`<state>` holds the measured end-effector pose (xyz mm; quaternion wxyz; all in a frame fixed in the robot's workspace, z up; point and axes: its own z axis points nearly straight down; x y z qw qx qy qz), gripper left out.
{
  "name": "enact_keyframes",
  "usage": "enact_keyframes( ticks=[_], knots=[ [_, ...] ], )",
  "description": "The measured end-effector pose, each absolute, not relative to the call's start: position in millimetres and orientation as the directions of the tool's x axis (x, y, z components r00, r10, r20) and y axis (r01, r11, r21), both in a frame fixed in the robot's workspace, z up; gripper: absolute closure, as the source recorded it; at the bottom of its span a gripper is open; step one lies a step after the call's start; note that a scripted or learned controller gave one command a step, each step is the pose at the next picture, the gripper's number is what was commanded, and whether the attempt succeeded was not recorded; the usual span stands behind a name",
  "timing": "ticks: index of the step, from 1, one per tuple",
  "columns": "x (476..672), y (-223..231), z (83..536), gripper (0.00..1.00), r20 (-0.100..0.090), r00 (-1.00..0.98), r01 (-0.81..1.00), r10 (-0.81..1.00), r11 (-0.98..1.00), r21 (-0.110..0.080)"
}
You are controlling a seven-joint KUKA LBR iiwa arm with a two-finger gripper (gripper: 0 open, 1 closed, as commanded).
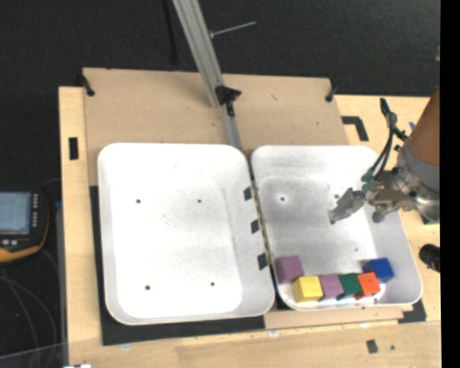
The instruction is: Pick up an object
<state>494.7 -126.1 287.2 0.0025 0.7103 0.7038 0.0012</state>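
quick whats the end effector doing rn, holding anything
end effector: over the right bin, nothing visibly between its fingers; open or shut cannot be told.

- A dark, almost black carpet-like floor (77,29) fills the top of the view and runs down the left side.
- The pale wooden counter (73,228) has a browner board (161,110) laid on it at the back.
- A grey metal pole (202,44) slants in from the top edge to the counter's middle.
- A small device with a lit screen (11,217) lies on the floor at left, with thin cables (23,313) below it.
- Lighting is even, without hard shadows.
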Motion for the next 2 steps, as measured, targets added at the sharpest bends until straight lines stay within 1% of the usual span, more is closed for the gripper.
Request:
enact_keyframes(
  ticks=[1,2],
  knots=[
    [496.3,-112.0,255.9,0.0,0.0,0.003,1.0,1.0,-0.003,-0.001],
    [496.5,-112.4,257.5,0.0,-0.001,0.008,1.0,1.0,-0.008,0.003]
  ],
)
